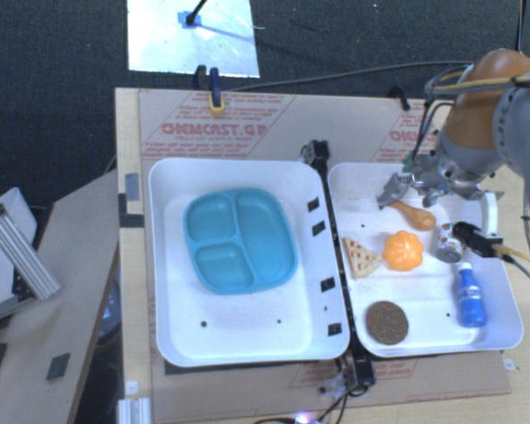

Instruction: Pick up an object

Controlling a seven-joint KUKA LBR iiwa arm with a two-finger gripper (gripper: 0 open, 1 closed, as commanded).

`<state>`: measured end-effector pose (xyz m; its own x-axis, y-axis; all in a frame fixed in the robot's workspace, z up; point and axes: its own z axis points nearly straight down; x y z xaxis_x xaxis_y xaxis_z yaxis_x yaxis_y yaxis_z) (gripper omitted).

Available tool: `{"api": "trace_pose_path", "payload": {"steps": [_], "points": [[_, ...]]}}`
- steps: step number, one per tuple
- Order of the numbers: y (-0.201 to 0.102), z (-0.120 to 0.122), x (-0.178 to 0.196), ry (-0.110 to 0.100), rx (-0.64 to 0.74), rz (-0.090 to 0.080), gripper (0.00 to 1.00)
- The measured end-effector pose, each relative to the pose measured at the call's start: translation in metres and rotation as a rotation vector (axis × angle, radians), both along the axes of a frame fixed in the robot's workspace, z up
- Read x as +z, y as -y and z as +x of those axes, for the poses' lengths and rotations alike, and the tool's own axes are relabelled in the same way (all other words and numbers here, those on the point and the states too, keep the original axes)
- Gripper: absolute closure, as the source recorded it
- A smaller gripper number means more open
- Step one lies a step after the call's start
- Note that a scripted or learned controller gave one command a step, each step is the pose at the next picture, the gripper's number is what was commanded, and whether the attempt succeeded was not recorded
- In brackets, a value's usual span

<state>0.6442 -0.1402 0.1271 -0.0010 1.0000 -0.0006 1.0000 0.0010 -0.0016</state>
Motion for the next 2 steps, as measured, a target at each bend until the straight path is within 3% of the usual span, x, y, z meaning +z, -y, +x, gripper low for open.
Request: {"api": "trace_pose_path", "payload": {"steps": [1,2], "points": [[-0.001,0.0,-0.044,0.002,0.0,0.0,0.0],[0.0,0.002,-0.031,0.007,0.0,-0.001,1.0]]}}
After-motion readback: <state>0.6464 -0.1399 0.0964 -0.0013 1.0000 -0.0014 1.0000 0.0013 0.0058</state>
